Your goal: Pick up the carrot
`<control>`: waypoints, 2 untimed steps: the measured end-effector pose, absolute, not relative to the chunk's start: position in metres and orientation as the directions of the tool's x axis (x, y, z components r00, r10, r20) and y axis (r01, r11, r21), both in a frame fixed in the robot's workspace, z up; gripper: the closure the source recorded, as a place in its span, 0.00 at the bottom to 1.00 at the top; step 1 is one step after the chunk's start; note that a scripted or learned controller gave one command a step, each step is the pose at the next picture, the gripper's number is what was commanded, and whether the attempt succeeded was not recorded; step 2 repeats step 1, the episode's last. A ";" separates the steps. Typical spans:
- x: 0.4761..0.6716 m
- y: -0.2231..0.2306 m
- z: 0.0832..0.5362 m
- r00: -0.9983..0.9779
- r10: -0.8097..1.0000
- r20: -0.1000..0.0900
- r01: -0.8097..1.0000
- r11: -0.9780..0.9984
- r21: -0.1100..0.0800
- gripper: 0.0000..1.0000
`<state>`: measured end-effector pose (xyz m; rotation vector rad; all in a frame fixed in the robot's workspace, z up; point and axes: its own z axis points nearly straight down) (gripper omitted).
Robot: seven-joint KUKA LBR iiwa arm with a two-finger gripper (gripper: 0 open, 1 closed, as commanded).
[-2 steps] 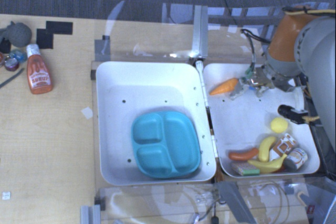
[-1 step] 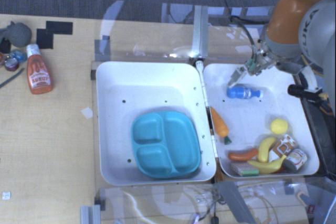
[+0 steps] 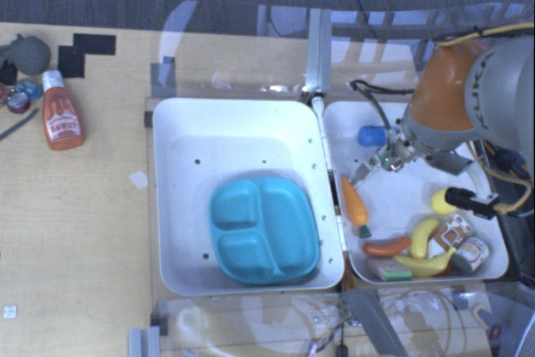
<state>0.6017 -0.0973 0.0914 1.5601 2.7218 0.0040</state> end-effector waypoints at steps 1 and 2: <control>0.547 -0.095 0.091 -0.553 0.833 -0.012 0.833 0.553 0.014 0.00; 0.547 -0.095 0.091 -0.553 0.833 -0.012 0.833 0.553 0.014 0.00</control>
